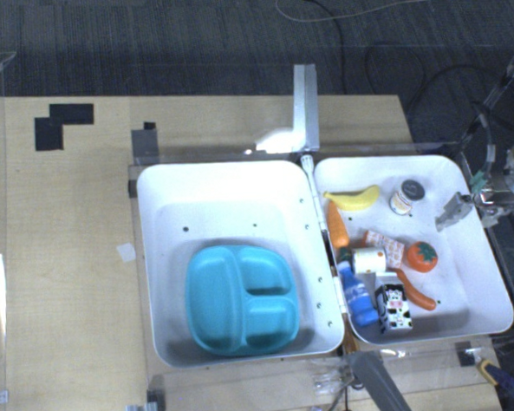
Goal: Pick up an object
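Reaching in from the right, my gripper (455, 207) hangs over the right side of the right bin (481, 317), and I cannot tell from this angle how it is set; nothing shows in its grasp. All the things I might pick up lie in that bin, to my left and nearer the front. Closest to me is a small round tin (405, 195), just left and a little farther back, with a yellow banana (357, 199) beyond it along the far wall. Nearer than my gripper sits an orange-red tomato with a green top (422, 256), and just near of it a long red-orange pepper shape (417, 289). An orange carrot (336, 225) lies along the divider, with a white cylinder (368, 260) beside a red-and-white packet (384, 245). A blue bottle (357, 297) and a black-and-white carton (394, 308) rest at the near end; any printing on them is too small to read. Well apart, the left bin (161, 206) holds a turquoise divided tray (242, 298).
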`<state>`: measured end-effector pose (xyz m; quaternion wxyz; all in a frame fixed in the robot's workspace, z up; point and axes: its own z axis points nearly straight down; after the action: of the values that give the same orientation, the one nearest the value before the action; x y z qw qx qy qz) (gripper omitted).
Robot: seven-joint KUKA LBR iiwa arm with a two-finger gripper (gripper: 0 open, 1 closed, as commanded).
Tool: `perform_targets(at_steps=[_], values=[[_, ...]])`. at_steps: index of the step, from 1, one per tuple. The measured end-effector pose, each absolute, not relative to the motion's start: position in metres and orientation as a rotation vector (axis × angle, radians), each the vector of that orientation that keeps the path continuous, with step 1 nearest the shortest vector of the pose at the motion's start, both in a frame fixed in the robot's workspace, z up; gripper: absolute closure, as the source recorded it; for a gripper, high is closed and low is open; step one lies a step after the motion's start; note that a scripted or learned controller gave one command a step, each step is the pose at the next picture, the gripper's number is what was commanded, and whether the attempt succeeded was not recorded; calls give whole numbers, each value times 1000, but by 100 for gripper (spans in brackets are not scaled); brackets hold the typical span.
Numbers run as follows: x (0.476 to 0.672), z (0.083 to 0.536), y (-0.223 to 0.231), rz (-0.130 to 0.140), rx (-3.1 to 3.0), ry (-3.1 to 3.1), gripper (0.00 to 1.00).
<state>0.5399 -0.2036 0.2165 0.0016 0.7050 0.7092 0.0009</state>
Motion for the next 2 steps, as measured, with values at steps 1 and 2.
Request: perform_targets(at_steps=[1, 2], values=[[528, 136, -126, 8, 2193, 2202, 0], [547, 93, -106, 12, 2021, 2372, 0]])
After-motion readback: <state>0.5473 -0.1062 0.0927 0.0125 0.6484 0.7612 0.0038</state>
